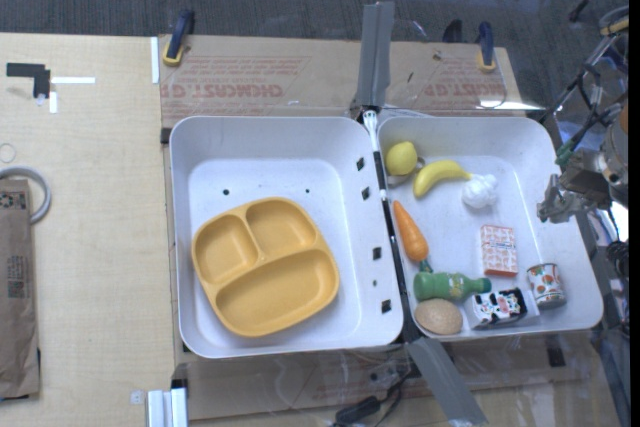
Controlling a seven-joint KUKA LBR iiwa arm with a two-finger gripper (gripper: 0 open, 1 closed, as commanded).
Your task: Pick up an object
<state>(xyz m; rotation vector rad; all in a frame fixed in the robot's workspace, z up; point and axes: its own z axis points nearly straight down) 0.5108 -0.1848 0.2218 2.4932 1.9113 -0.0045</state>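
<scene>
Gripper hovers over the right bin's right rim, jaw state unclear, possibly empty; descending here risks striking the rim.

Two bins, one plate, nine small items.

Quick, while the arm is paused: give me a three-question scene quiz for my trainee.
1. True or false: the yellow divided plate lies in the left bin.
2. Which item lies nearest the gripper? A) lemon B) white crumpled object C) green bottle
3. Fill in: the carrot lies along the right bin's ____ wall.

Key: 1 true. 2 B. 3 left.
</scene>
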